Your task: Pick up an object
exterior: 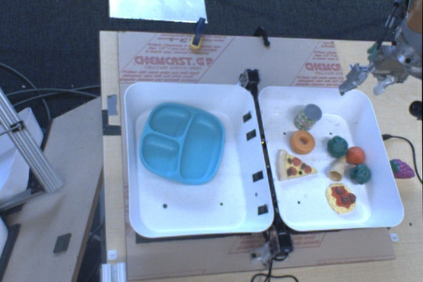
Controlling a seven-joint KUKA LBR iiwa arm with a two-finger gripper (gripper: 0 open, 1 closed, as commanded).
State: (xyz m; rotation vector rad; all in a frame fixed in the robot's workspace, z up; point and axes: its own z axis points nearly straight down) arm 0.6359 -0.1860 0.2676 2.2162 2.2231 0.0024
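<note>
My gripper [367, 81] hangs over the far right corner of the right bin [370, 214], its two fingers spread open with nothing between them. Below it in that bin lie a small tin can [307, 117], a donut [302, 142], a pizza slice [293, 166], a dark green lump [337, 146], an orange ball [355, 155], an ice-cream cone [336, 170], a second green lump [360, 174] and a small round pizza [341, 199]. The can is the nearest, a little to the left of and below the fingers.
The left bin [152, 214] holds a blue divided plate [182, 152]. A purple toy [401, 168] lies on the bench just outside the right bin's right wall. A black clip divider [258, 155] runs between the bins.
</note>
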